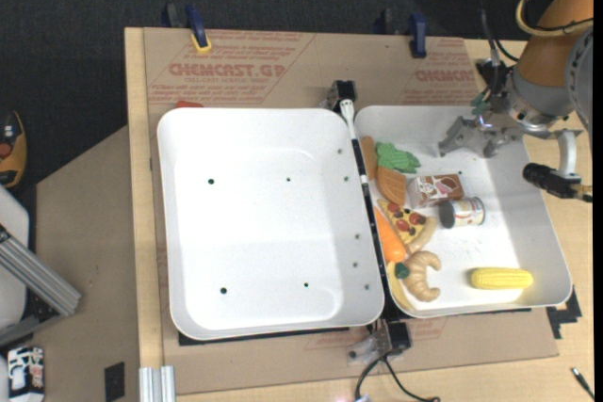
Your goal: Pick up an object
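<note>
Toys (pixel 419 221) lie below-left of gripper (pixel 474 139)

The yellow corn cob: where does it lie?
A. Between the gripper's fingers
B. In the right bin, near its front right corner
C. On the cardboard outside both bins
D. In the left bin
B: the corn cob rests on the right bin floor, far from the gripper.

A robotics lab: two white bins (pixel 254 221) on clamped cardboard (pixel 283 61), toy food (pixel 415 221), loose cables (pixel 386 372).
</note>
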### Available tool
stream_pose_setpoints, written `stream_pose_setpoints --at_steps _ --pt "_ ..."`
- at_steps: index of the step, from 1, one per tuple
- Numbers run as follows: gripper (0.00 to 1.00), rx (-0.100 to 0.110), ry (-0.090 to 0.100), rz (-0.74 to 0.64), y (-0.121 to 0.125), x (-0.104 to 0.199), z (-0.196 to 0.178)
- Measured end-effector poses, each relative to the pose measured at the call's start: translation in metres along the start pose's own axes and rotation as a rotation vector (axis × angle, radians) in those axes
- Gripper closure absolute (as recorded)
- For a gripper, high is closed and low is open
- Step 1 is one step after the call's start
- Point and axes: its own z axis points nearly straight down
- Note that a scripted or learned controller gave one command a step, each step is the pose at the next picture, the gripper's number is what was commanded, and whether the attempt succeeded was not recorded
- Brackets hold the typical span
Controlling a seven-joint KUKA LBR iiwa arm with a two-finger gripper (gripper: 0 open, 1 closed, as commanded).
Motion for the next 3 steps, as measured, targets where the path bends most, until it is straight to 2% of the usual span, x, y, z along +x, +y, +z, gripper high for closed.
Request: stream_pose_setpoints --at_steps 1,3 --pt "1.0 -0.017 -0.017 -0.003 0.001 -0.002 -0.011" --pt "1.0 -0.013 -0.018 0.003 -0.098 -0.002 0.002"
